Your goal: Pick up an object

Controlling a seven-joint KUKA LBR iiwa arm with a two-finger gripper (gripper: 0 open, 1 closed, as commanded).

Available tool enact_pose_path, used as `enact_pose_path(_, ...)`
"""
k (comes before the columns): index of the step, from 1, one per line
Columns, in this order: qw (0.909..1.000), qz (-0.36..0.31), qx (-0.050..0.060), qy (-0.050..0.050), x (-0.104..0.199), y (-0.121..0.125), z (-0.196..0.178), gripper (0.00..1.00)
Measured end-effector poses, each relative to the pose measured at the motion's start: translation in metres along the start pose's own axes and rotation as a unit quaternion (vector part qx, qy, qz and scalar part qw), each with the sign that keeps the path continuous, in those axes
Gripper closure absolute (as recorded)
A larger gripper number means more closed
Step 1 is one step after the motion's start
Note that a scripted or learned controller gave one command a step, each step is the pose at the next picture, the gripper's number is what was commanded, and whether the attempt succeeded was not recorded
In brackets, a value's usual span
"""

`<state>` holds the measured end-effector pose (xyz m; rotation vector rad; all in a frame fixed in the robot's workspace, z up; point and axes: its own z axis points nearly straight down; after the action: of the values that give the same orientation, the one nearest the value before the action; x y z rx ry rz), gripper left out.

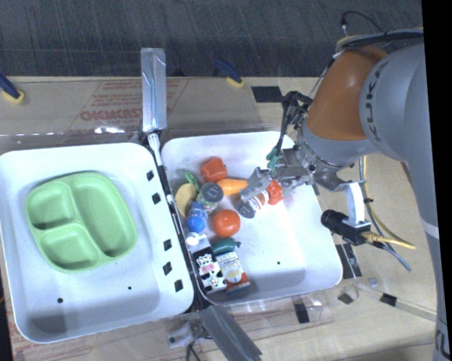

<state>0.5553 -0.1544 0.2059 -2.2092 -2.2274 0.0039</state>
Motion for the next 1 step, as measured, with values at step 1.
enact_pose_path(1,0.9998,0.021,-0.002,-0.001,-0.0473,0.041,0.1006,0.0)
